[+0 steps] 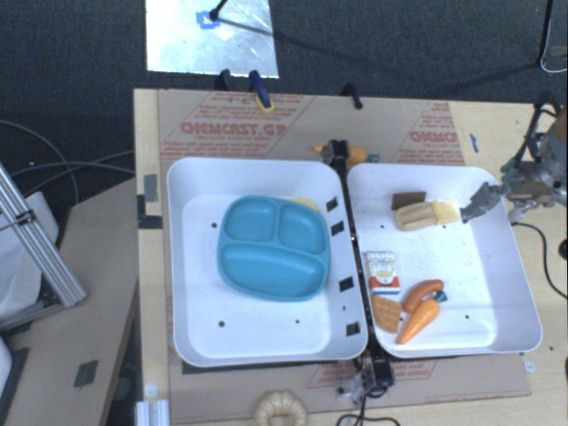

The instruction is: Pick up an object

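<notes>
At three o'clock over the right bin, the tool hangs beside a tan block; I cannot tell its state. No pick looks done: carrot, sausage and packet lie at six o'clock.
</notes>
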`<state>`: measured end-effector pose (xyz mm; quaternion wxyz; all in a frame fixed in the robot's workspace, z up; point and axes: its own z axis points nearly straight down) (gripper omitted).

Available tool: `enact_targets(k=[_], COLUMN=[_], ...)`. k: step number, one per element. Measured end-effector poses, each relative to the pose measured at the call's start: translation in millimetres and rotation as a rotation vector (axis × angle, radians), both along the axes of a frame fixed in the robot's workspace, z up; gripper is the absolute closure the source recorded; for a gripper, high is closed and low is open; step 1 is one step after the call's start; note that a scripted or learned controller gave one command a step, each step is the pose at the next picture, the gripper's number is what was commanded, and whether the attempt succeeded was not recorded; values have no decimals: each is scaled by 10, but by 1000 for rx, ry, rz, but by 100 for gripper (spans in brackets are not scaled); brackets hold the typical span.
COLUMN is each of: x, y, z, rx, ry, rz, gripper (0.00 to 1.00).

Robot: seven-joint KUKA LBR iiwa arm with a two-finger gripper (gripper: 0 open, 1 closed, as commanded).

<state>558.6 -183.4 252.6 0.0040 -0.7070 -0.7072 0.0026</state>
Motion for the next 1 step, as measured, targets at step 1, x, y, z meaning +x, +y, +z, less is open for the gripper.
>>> enact_targets(k=[1], x=[23], y=[4], z=[61], rx=[-2], ry=[-11], rz=[3], gripper=[0])
